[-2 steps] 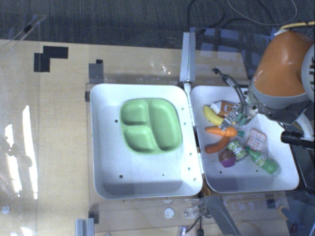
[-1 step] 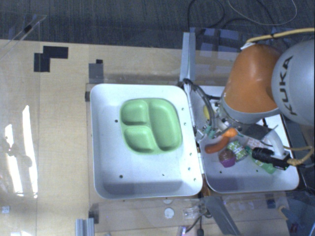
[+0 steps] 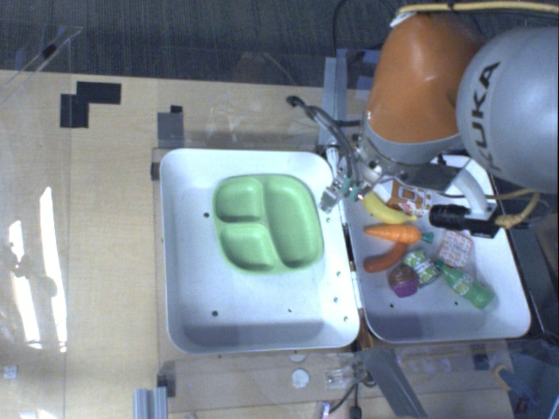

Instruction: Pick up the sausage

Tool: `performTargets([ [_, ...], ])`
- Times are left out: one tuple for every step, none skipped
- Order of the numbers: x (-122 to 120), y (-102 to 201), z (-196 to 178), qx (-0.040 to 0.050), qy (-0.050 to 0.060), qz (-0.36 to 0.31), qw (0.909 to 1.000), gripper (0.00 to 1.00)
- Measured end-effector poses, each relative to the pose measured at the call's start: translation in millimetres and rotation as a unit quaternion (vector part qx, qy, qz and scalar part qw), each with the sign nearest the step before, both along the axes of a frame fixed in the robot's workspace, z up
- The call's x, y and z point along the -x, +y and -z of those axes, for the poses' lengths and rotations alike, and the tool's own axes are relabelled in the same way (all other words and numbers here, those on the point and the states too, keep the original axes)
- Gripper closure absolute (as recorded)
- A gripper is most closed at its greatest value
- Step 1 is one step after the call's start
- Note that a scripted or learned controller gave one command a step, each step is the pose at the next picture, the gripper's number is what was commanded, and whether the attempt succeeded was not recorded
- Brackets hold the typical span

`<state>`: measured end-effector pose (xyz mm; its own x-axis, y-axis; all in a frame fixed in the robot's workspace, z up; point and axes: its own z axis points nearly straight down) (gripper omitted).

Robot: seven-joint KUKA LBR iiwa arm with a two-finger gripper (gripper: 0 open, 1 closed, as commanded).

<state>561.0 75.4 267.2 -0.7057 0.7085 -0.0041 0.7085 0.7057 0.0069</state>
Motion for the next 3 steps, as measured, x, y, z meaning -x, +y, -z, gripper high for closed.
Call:
performTargets([
  [-85.0, -5.6, 3.9, 0.002, -0.003, -0.202, 0.9794, 1.0],
  [-54.0, 71.6, 43.6, 0.0006, 0.0, -0.148, 0.989, 1.0],
  [-52.7, 34.5, 46.9, 0.0009, 0.0, -0.125, 0.9922, 1.0],
])
